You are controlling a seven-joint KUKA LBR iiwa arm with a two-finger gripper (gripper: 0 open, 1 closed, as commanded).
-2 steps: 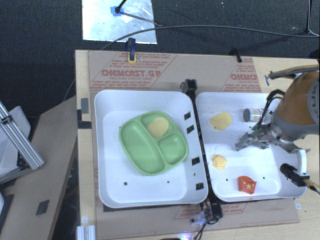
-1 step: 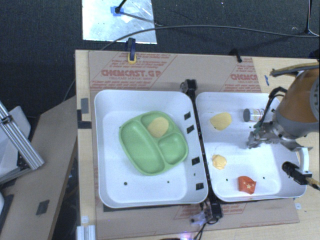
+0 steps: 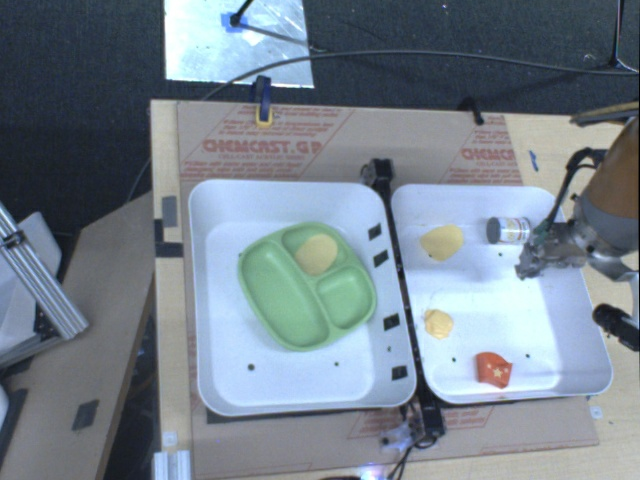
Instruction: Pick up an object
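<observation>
small jar (image 3: 509,230) lies on its side at the far right of the right bin (image 3: 560,383). gripper (image 3: 530,265) hovers just beside it; finger state cannot be told. approach step; next move calls for lowering over the jar.

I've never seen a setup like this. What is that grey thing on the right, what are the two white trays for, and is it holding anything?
You are looking down at a slant from one fixed camera above a bench. The grey thing is a robot arm reaching in from the right; its gripper, a two-finger claw, hangs over the right bin. Nothing visibly sits between its fingers. Its job is to pick up an object. In that bin lie a small jar on its side close to the gripper, two yellowish lumps, and a red piece. The left bin holds a green divided plate with another yellowish lump in one compartment.
</observation>
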